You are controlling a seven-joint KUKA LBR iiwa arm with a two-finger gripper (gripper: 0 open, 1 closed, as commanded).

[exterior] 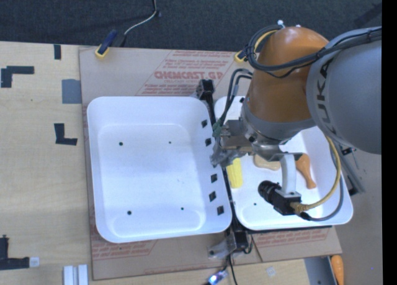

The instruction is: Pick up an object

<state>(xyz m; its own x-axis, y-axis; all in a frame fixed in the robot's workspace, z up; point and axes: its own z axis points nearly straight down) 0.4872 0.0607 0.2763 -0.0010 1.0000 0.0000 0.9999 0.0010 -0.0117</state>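
The grey arm (347, 91) with its glossy orange band (288, 76) reaches in over the right bin (329, 215), hiding most of that bin's floor, and its gripper (226, 153) hangs low at the bin's left wall, just beside the divide between the two bins; whether it is spread or pressed together cannot be told, since the wrist housing covers the tips. The left bin (149, 166), a shallow white plastic tray with rounded corners, lies on the gripper's far side from the arm. Both bins sit on a brown cardboard sheet (180, 69) printed with red lettering. Directly below the gripper, near or touching it, lies a small yellow block (235, 174) with a flat oblong shape. Beyond it, toward the arm, an orange-tan rounded object (306, 169) and a pale tan piece (268, 164) rest on the bin floor, partly hidden. A black fitting (276, 195) with a yellow cable (329, 197) hangs over the same bin.
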